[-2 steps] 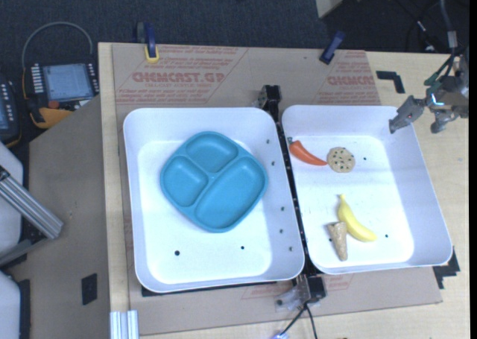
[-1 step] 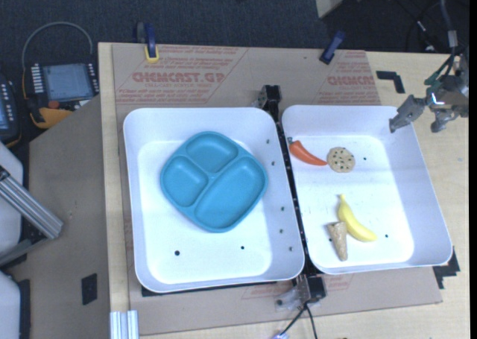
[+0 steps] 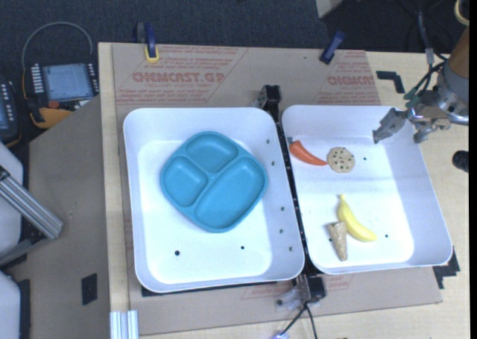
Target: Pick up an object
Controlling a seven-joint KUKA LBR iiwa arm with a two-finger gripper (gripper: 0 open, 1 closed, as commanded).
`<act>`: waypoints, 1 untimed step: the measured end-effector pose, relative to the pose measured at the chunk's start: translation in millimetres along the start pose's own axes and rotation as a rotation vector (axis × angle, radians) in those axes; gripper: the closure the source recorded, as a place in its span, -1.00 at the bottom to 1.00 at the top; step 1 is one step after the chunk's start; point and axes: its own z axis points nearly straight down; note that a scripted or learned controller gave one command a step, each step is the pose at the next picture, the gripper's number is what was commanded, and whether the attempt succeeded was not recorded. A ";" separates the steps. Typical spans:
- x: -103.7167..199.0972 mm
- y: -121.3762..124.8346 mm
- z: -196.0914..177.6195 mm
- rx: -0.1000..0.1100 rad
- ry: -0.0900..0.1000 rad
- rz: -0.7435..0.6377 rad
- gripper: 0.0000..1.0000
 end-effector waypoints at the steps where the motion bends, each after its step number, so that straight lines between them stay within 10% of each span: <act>1: 0.0 6.3 45.2 0.004 0.001 0.000 -1.00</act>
